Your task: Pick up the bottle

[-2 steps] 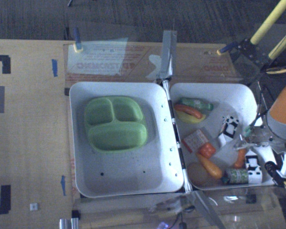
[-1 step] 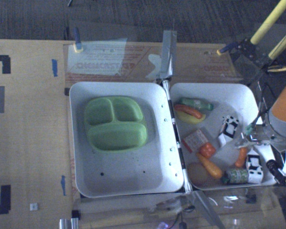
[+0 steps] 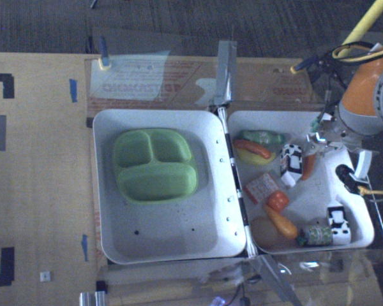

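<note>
Bottle [image 3: 317, 236], green w/ a label, lies on its side in the right bin [image 3: 364, 231], near front edge, touching a black-and-white cow toy [image 3: 337, 224]. Gripper [image 3: 319, 139] hangs over the bin's back right, well apart from it; can't tell its state. Left bin [image 3: 108, 190] has a green divided plate [image 3: 155, 165].

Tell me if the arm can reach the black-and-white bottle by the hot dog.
Probably yes: the bottle is uncovered and the tool hangs just beside it; the hot dog lies close on its far side.
</note>
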